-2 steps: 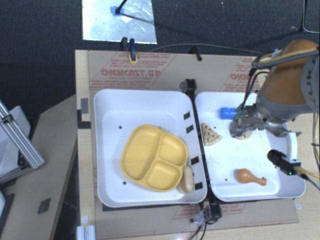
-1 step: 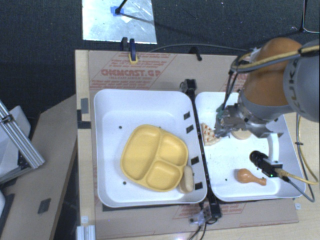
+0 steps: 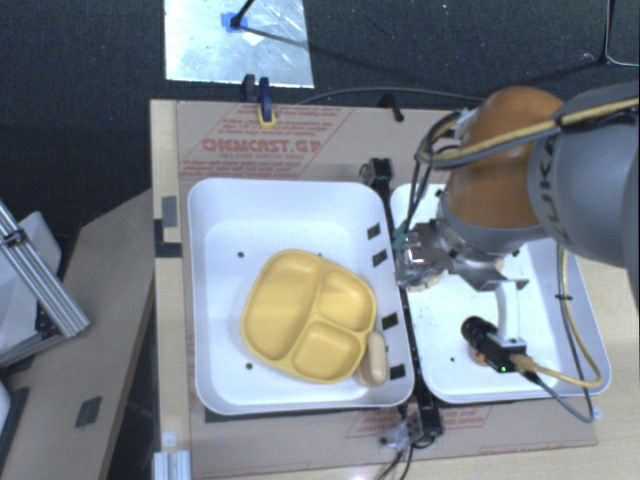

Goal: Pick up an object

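The yellow compartmented plastic tray (image 3: 308, 315) looks light, stiff, slick; grab its rim. Whether the gripper (image 3: 420, 268) is open, I cannot tell.

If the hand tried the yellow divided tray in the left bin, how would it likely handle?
The yellow tray looks like rigid moulded plastic, so probably stiff and light. Its wide, shallow shape likely needs a rim pinch and may tilt. Its glossy surface could slip.

Arm (image 3: 590, 178): grey casing, rounded orange band (image 3: 500, 158) above wrist, black lettering on grey shell, yellow and dark cables along body, metallic wrist fittings.
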